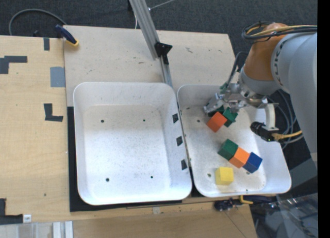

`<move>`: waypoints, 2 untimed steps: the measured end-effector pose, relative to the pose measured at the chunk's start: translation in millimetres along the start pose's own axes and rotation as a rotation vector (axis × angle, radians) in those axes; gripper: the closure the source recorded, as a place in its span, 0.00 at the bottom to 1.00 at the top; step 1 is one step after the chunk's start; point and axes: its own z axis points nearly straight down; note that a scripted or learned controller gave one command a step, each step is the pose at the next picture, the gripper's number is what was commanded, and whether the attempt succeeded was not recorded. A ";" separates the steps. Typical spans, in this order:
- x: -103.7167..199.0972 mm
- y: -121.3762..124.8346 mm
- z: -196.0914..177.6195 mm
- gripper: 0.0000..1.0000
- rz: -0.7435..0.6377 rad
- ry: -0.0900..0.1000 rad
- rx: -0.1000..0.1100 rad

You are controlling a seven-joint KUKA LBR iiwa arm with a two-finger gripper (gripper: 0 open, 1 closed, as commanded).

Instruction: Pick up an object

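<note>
My gripper (223,109) hangs over the upper part of the right bin (273,180). An orange block (216,121) sits right below its fingers, with a small green block (230,115) beside it on the right, partly hidden by the gripper. Whether either block is held I cannot tell. Lower in the same bin a green block (227,148), an orange block (239,157) and a blue block (252,162) lie touching in a row. A yellow block (224,175) rests near the bin's front wall.
The left bin (82,102) lies beside the right one. A slanted metal rail (147,22) crosses the bench behind the bins. Black cables and a connector (264,131) hang by the right bin's edge.
</note>
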 end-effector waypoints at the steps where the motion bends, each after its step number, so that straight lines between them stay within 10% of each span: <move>1: 1.4 1.3 -12.6 1.00 -0.003 0.002 -0.002; 2: -0.3 11.0 -72.9 1.00 -0.002 0.008 0.003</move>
